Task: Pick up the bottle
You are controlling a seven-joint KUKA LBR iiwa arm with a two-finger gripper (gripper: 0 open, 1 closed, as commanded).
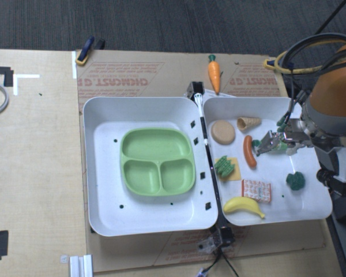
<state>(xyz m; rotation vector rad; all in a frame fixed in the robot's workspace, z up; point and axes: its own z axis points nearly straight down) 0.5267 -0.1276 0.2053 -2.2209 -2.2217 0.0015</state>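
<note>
While the two-finger metal gripper hovers at 3 o'clock in the right white bin, jaw state unreadable, no bottle identifiable, so pick not yet done.

Green bottle in right bin, far-right part, mostly hidden at the gripper tips; only green bits visible, pose and shape unclear.

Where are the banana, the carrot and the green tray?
banana [244, 206], camera view, middle of its curve
carrot [214, 74], camera view, orange body
green tray [156, 141], camera view, top compartment's floor
</note>
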